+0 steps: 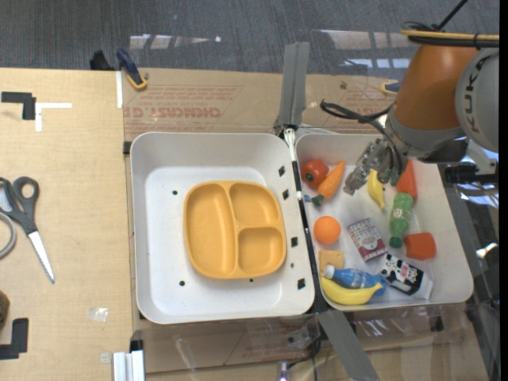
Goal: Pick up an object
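Toy banana (375,189) is sitting beside our gripper (371,167); we cannot tell its grip state, and we are risking nudging the crowded carrot (332,178) instead.

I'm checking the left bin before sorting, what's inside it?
The left bin holds a yellow divided plate with three compartments, none holding anything. The bin floor under the plate is covered, so that part cannot be seen.
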`<control>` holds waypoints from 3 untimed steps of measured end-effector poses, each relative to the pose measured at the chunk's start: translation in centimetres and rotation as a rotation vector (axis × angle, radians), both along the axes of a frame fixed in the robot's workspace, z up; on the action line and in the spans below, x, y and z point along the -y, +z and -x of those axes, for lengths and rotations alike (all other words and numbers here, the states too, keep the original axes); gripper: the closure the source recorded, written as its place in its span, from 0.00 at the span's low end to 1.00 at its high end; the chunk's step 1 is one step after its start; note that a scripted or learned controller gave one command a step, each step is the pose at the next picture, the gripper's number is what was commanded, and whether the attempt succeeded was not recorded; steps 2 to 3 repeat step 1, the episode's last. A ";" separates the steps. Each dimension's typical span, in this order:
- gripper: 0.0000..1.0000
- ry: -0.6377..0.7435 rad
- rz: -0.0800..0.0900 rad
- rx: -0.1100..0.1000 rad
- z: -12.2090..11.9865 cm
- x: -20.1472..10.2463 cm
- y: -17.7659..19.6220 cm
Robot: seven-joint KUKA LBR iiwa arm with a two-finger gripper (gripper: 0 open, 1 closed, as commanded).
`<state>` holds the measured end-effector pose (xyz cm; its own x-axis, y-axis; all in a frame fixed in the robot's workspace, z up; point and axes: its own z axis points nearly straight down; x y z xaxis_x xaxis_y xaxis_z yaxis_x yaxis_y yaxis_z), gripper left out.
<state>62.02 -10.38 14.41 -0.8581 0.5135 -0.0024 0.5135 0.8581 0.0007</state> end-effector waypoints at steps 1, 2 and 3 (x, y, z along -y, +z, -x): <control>1.00 -0.148 0.000 0.001 -1.4 -3.4 8.9; 1.00 -0.148 0.000 0.001 -1.4 -3.4 8.9; 1.00 -0.148 0.000 0.001 -1.4 -3.4 8.9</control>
